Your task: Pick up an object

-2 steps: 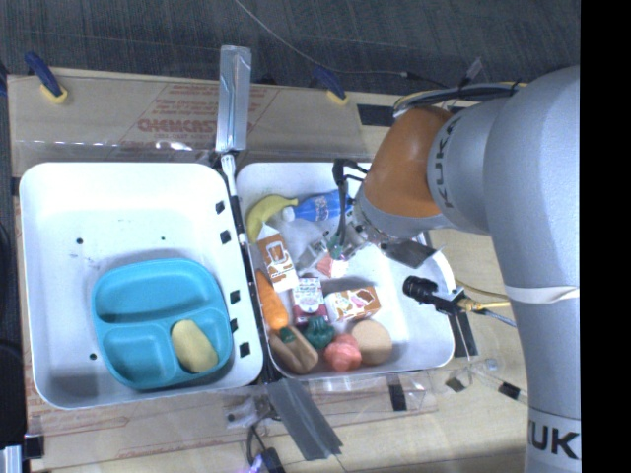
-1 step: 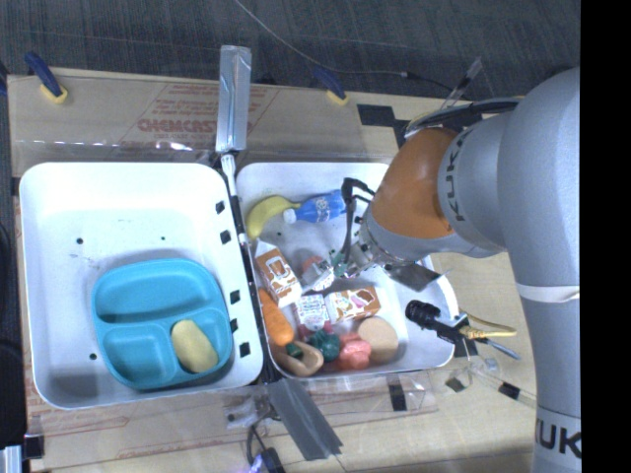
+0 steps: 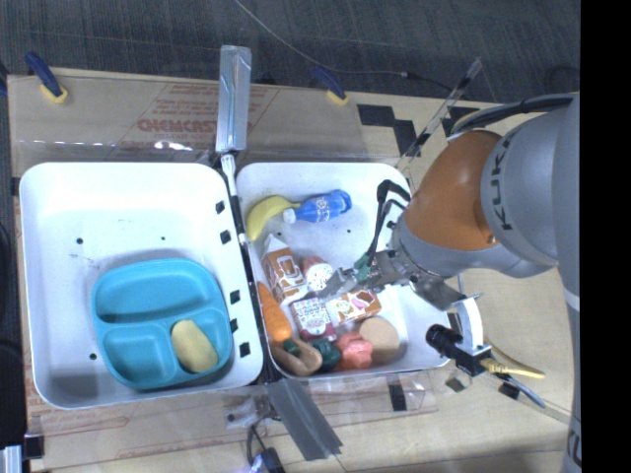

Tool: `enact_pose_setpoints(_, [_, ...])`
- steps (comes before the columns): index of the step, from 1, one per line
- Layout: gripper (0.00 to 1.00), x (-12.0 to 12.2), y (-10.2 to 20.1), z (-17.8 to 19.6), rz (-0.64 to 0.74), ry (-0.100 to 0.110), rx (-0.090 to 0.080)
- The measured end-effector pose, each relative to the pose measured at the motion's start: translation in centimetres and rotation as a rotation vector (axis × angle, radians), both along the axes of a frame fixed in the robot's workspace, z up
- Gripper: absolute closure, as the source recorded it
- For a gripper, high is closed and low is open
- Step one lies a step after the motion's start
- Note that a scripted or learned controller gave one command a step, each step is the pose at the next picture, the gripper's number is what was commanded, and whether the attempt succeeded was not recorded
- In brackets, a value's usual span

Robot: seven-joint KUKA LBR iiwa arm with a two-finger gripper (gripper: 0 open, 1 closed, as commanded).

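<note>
The right bin holds a pile of toy food. A yellow banana and a blue bottle lie at its far side. Below them are a brown snack box, a round white-and-red piece, a red-and-white packet, an orange carrot and a tan round piece. My gripper reaches in from the right and sits low over the middle of the pile, just right of the round white-and-red piece. The grey and orange wrist hides the bin's right part.
The left bin holds a blue divided tray with a yellow potato-like object in its lower right compartment. A metal bracket stands between the bins at the back. Cardboard lies behind them.
</note>
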State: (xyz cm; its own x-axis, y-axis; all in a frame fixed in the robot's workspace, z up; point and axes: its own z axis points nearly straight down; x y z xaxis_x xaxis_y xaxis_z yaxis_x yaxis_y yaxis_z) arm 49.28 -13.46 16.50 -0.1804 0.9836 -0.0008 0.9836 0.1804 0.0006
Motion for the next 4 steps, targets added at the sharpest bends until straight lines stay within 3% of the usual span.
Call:
enact_pose_setpoints(1, [0.0, 6.2, 2.8, 0.5, 0.272, 0.001, 0.0])
enact_pose_setpoints(2, [0.0, 16.9, 0.5, -5.9, 0.194, -0.023, -0.008])
enact_pose_setpoints(3, [1.0, 17.3, 0.6, -4.4, 0.202, -0.033, -0.014])
enact_pose_setpoints(4, [0.0, 17.2, 0.7, -4.6, 0.203, -0.03, -0.013])
